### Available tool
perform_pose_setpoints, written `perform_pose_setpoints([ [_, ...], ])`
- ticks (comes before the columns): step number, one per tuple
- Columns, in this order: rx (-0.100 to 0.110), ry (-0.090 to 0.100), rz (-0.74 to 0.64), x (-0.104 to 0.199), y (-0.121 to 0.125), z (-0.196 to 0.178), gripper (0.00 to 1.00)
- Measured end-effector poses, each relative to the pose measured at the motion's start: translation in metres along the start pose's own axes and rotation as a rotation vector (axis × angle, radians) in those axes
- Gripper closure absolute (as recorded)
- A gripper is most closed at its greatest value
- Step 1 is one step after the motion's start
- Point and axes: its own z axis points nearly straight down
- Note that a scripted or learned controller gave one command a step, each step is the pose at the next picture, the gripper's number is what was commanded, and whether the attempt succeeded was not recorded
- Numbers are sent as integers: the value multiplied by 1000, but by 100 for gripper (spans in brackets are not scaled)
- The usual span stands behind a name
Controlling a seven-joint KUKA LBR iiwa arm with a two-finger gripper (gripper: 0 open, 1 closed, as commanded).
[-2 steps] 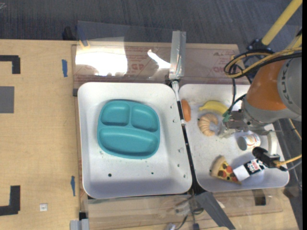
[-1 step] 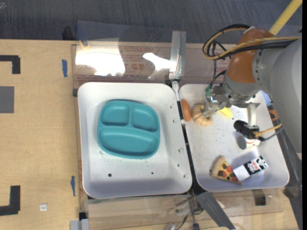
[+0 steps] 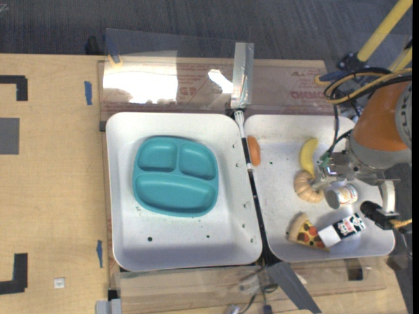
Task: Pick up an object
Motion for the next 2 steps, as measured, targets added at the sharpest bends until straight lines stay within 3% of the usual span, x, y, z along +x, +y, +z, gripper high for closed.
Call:
perform_pose_setpoints([
  [1,-5,7,-14,79,64,0,100],
  [2,0,3,-4,35,16,0,100],
])
